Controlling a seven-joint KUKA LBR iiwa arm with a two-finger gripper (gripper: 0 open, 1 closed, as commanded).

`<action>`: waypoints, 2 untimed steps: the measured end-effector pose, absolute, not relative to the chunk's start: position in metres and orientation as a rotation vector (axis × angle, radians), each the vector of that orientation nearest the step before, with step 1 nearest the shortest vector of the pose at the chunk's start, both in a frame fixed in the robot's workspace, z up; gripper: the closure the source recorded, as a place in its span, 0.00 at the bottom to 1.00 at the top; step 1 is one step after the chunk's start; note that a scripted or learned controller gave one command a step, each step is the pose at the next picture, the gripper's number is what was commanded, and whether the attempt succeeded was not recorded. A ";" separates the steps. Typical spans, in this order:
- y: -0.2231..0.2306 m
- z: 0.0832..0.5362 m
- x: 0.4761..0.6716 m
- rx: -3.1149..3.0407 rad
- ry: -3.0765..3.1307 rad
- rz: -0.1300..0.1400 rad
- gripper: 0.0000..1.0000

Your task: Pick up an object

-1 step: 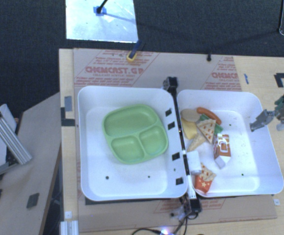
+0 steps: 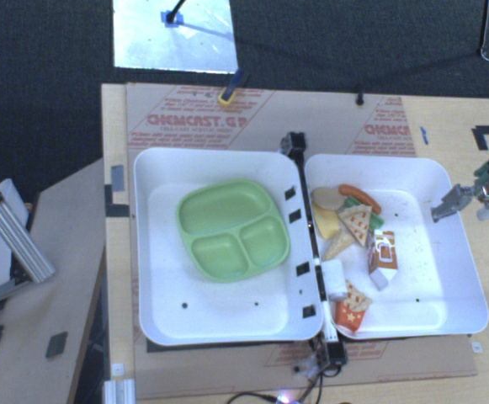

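While I am watching the feed, gripper [image 2: 448, 205]: hanging at the right wall of the right bin [image 2: 446, 305], reaching in from the right; I cannot tell whether it is wide or narrow from this angle.
Gap: I am seeing bare white floor between the gripper and the toys; they are well apart.
Toy food: lying in a loose cluster along the left side of the right bin, beside the divider between the bins.
Sausage [image 2: 359, 197]: reddish, smooth, rod-shaped; long axis running from upper left to lower right, at the top of the cluster.
Bun [image 2: 326, 198]: pale tan, rounded, sitting just left of the sausage.
Cheese [image 2: 324, 222]: yellow, flat-sided block, just below the bun.
Pizza wedge [image 2: 356, 222]: triangular, orange and speckled, touching the cheese; I am not making out its tip direction for certain.
Carton [image 2: 383, 253]: small box, white with red-orange print; long axis running nearly up and down the view, top leaning slightly left.
White block [image 2: 332, 274]: plain, boxy, against the divider.
Fries box [image 2: 352, 308]: red, with yellow pieces at its top, nearest the front wall.
Left bin [image 2: 160, 310]: shallow white plastic, rounded corners.
Green tray [image 2: 231, 230]: pale, matte, three compartments, sitting turned slightly in the left bin.
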State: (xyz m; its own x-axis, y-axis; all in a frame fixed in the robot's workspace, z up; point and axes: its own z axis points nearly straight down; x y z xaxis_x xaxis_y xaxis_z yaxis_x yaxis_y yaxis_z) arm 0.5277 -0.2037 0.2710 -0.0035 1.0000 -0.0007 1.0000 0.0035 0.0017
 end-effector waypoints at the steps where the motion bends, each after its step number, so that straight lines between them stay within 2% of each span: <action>1: -0.205 0.225 0.536 2.220 2.224 -0.001 0.00; 2: -0.204 0.163 0.532 2.223 2.226 -0.002 0.00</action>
